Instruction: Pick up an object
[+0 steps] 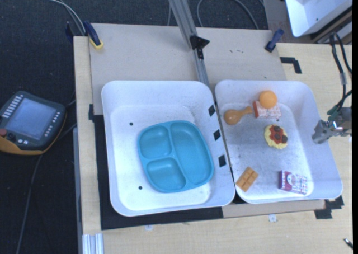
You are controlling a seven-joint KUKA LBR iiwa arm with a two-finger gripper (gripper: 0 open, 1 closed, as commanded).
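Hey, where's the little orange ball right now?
The orange ball sits in the right bin, near its far edge, touching a small white box just in front of it, with the wooden spoon-like toy to its left.

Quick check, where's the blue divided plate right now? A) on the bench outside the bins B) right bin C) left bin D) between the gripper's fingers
C: the blue divided plate lies flat in the left bin, apart from the small items in the right bin.

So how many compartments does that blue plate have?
3. The blue plate in the left bin has two compartments along its far side, side by side, and one wider compartment on its near side.
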